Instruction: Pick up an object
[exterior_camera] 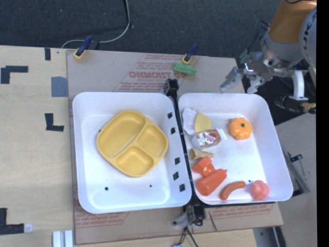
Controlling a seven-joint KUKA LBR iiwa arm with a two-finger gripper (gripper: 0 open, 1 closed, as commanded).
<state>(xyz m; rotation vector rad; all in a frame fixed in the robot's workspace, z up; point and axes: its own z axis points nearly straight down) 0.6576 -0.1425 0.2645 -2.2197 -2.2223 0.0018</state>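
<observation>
Gripper (pixel 240 82) seen upper right, fingers spread, nothing held; toy food lies untouched in right bin (pixel 267 153); pick not begun.

Right bin (pixel 267 138) mid-right floor bare; food (pixel 208 151) crowds left & bottom.

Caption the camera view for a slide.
Hand open above right bin's far rim; toy food inside, yellow divided plate in left bin.

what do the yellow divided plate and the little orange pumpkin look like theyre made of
Yellow divided plate: likely moulded plastic, matte, uniform colour with soft rounded compartment ridges. Orange pumpkin: probably plastic or rubber toy food, smooth with a slight sheen; the view leaves it open.
</observation>
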